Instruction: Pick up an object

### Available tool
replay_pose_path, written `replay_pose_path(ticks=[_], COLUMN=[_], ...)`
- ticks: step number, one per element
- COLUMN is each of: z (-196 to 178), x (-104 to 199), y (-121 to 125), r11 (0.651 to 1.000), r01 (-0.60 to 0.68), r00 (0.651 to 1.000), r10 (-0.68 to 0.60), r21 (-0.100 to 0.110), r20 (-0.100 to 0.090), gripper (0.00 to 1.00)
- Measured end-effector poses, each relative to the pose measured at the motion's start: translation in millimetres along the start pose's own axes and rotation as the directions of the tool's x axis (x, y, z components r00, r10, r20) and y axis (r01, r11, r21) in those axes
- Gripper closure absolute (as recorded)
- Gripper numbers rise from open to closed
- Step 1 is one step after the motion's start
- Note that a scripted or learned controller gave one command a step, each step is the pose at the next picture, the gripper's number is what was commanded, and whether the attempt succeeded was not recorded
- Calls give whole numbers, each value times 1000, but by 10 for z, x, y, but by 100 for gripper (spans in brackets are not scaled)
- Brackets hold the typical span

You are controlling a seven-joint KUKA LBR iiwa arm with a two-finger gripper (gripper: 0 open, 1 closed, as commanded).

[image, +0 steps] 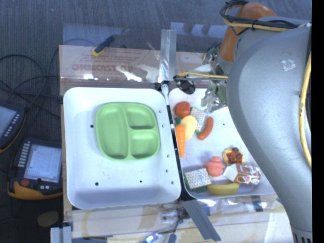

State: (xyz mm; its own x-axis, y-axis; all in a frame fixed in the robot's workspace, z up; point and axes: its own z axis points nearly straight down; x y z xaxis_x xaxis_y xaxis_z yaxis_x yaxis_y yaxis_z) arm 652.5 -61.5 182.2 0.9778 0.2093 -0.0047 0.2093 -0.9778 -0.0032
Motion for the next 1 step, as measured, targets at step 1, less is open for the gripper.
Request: replay_pose_path(ticks=[1], z=[-246], x=[40], y=[-92], r11=[1000], r01=[-2], r00=[1000], r10=[2], r21=[0], r20=[0], gripper=[100])
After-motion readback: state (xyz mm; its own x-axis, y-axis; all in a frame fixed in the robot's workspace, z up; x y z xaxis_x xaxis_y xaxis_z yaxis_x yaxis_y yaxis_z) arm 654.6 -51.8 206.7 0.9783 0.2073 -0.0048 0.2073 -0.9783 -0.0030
